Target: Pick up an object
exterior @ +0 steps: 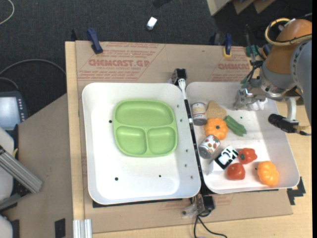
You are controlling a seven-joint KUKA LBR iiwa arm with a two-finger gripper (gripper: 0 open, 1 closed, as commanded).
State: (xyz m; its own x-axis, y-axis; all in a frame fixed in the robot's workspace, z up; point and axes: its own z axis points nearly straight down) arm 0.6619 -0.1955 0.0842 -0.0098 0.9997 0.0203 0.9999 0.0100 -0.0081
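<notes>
- Tabletop: brown board, red lettering, blue clamps at the far edge. Two shallow white bins side by side on it.
- Left bin: holds a green divided tray, three compartments, lying flat near the bin's middle.
- Right bin: cluttered, all loose objects sit here.
- Small can with a pale label, close to the divider between the bins, far half of the bin.
- Tan wedge-shaped piece just beside the can, touching or nearly touching the orange pumpkin below it.
- Green pepper-like piece lies at a slant just right of the orange pumpkin.
- Second can, red-and-white label, tipped on its side below the pumpkin.
- Black-and-white block beside that can; red tomato-like piece and red pepper next to it; a yellow-orange pumpkin toward the near right corner.
- Gripper: low over the far right part of the right bin, arm coming in from the right, orange band above the wrist.
- Cannot tell whether the gripper is apart or together; nothing seen clamped in it.
- Nearest objects to the gripper: the green piece and tan wedge, near it toward the left and the near side, apart from it. Bare bin floor directly under the gripper.
</notes>
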